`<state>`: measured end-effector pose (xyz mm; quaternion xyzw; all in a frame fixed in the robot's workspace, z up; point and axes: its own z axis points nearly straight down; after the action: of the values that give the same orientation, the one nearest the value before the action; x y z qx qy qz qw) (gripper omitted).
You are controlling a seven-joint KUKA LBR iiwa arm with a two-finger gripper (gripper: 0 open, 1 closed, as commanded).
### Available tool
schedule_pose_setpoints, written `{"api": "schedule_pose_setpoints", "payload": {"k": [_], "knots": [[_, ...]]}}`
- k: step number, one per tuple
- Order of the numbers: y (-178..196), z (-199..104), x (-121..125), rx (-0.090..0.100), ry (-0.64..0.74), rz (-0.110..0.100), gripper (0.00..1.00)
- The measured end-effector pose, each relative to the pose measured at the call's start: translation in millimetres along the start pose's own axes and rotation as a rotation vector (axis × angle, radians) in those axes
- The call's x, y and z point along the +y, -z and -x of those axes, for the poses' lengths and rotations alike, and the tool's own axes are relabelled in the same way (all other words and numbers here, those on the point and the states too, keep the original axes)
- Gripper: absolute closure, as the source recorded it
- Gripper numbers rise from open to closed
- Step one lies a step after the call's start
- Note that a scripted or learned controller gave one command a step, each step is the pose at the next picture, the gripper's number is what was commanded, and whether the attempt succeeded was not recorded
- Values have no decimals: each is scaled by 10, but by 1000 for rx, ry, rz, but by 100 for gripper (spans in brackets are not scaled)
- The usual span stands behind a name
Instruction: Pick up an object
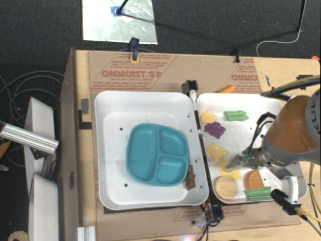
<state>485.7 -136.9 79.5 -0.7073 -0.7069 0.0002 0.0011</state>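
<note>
Several toy food pieces lie in the right bin: a small yellow piece, a green piece, a purple piece, a pale yellow wedge, a round tan disc, an orange cracker and a green bar. My gripper reaches in from the right and hangs low in this bin. Its tip is just right of the yellow wedge and above the tan disc. The arm's orange band hides the bin's right part.
The left bin holds a teal divided plate. A brown piece lies against that bin's right wall. An orange carrot-like piece rests on the cardboard behind the right bin. Cables run at the far left.
</note>
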Motion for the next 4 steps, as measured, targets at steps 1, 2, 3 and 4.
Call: {"api": "schedule_pose_setpoints", "payload": {"k": [1,2,3,4], "knots": [[175,719,278,-5,0,8,0],[265,-546,417,2,15,4,0],[465,51,873,-5,1,9,0],[494,413,-38,-1,-5,-3,0]]}}
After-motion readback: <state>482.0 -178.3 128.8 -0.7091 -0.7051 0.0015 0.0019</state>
